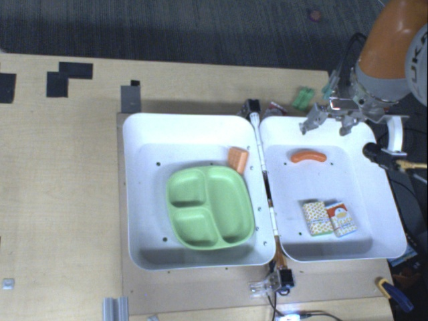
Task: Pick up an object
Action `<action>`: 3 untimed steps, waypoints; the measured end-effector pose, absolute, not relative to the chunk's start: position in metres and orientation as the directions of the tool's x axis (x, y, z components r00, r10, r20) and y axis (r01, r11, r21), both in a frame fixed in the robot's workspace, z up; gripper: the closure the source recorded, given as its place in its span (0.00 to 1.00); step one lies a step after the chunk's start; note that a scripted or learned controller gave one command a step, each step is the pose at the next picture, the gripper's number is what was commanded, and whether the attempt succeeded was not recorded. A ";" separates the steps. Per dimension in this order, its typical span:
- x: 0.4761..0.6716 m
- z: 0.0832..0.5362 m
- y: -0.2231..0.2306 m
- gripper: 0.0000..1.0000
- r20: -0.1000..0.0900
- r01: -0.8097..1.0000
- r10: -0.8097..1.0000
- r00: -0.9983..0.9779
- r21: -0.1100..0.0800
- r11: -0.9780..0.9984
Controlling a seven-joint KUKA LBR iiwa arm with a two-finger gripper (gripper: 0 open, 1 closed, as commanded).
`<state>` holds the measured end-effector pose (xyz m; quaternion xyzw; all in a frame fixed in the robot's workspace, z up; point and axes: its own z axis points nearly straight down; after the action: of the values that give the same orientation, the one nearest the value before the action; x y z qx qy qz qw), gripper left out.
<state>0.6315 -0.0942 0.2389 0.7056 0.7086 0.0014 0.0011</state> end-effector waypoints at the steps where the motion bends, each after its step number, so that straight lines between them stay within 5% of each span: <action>1: 0.631 0.239 -0.094 0.00 0.000 1.000 1.000 -0.004 0.004 0.004; 2: 0.590 0.090 -0.116 0.00 -0.001 1.000 1.000 -0.002 0.003 0.002; 3: 0.659 0.086 -0.108 0.00 0.000 1.000 1.000 -0.005 0.005 0.005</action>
<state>0.6591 -0.1077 0.0857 0.7054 0.7088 0.0020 0.0017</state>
